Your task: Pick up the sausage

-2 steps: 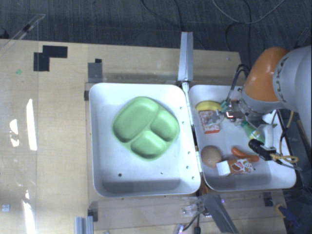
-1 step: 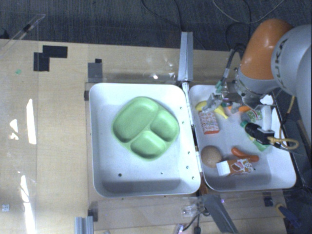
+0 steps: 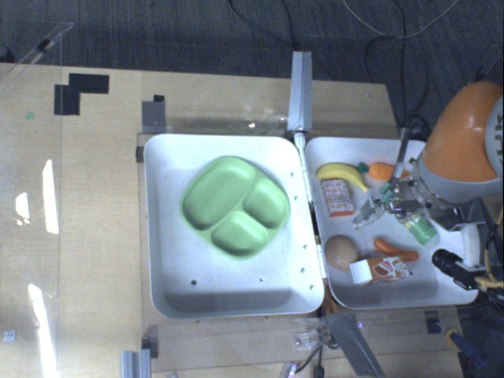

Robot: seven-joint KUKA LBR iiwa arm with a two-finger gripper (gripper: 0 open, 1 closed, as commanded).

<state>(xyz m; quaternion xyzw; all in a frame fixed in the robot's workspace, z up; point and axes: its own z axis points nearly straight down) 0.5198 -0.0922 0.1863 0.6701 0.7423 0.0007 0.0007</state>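
**A:** Start at the fingers. What are they doing?

**B:** The gripper (image 3: 376, 209) sits right of centre in the frame, over the right white bin (image 3: 441, 296). Its thin metal fingers (image 3: 365, 213) point toward the left and slightly down in the picture, and they look spread a little, with nothing between them. The tips hang in the gap between the small red and white printed carton (image 3: 337, 198) and the sausage.

**A:** And behind the fingers?

**B:** A cluttered metal wrist, then the grey body with the broad orange band (image 3: 466, 136) bulging in from the right edge. The arm reaches in nearly level across the bin's right half, and a pale green bottle-like object (image 3: 420, 229) shows just under the wrist.

**A:** Where is the sausage?

**B:** The short orange-red sausage (image 3: 395, 249) lies on the bin floor, lower right of the frame, below and to the right of the fingertips, apart from them. Its long axis runs almost left to right, the right end tipped a touch lower. It lies just above a white and red milk-style carton (image 3: 380, 270), next to a round brown kiwi-like fruit (image 3: 341, 251).

**A:** Anything else?

**B:** A yellow banana (image 3: 341, 172) and a small orange carrot-like piece (image 3: 379, 170) toward the bin's top. The left white bin (image 3: 157, 235) holds a pale green three-section plate (image 3: 235, 205).
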